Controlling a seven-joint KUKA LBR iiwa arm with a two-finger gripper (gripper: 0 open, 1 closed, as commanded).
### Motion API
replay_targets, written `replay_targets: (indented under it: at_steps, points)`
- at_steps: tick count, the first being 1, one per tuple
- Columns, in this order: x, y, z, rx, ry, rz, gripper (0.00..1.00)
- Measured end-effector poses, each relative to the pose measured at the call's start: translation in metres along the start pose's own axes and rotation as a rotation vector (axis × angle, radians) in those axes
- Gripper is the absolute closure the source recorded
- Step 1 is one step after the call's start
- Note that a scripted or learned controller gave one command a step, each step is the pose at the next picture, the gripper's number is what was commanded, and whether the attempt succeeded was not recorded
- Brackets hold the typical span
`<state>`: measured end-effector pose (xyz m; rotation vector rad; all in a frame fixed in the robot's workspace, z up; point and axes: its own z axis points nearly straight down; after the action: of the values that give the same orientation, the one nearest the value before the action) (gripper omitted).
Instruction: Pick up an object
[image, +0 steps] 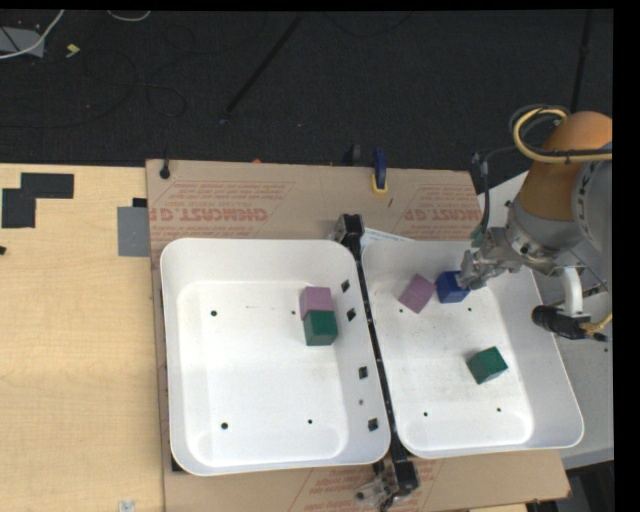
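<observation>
Blue block (452, 288), small and squarish, in the right bin (540, 420), near its upper edge, just beside a purple block (416, 293) on the left. Looks rigid and light, likely foam or painted wood; flat faces, so probably easy to pinch across two opposite sides, with little risk of crushing or slipping. Best hold, at a guess: square across the middle, away from the purple neighbour so that it isn't nudged.

Claw (470, 272) down at the blue block's right side, touching or very nearly so. Can't tell whether open or closed, nor whether the block sits in its grip: too small and too dark against the block.

Lower in the same bin, well apart, a green block (487, 364), tilted, with free space all round. Would make an easier target if the blue one slips away.

In the left bin (190, 330), a purple cube (316, 300) and a green cube (320, 327), touching, the purple one behind. Crowded pair, harder to take singly.

Both bins on brown cardboard (230, 205) on the table (70, 330). Grey arm (560, 225) entering from the right, orange band above the wrist.
</observation>
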<state>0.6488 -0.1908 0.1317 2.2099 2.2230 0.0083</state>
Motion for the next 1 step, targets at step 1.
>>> replay_targets:
  at_steps: [1]
  points:
    - [0.0055, -0.083, 0.0457, 0.015, 0.003, 0.008, 1.0]
